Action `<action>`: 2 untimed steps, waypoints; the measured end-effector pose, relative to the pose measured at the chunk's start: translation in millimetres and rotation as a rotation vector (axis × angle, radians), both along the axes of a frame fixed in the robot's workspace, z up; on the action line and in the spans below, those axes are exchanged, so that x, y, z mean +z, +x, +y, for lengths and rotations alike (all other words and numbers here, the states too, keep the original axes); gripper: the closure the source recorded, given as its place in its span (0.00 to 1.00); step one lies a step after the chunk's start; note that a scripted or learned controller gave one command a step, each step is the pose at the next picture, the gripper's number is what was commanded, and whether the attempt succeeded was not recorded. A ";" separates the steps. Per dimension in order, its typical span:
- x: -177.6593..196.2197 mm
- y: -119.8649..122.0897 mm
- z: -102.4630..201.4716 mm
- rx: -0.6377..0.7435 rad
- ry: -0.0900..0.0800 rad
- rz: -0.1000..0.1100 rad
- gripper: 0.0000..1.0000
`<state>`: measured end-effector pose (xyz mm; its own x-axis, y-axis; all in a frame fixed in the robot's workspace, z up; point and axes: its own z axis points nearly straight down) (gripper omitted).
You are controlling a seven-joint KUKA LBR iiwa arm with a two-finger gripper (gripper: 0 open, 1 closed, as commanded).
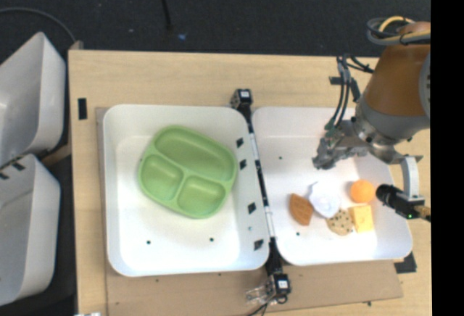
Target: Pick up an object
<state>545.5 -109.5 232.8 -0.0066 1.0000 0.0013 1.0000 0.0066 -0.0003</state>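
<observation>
Gripper [328, 156] hangs right of centre just above the white lump [325, 198], probably lining up a grab; can't tell if the jaws are apart.

camera view | fixed overhead | slanted down | both bins [116, 162] framed, arm enters right

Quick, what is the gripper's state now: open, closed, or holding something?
Gripper: cannot be told; it hangs over the right bin, above the food pieces.
</observation>
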 end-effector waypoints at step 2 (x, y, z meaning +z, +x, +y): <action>8.2 -21.8 104.4 0.001 0.000 -0.003 1.00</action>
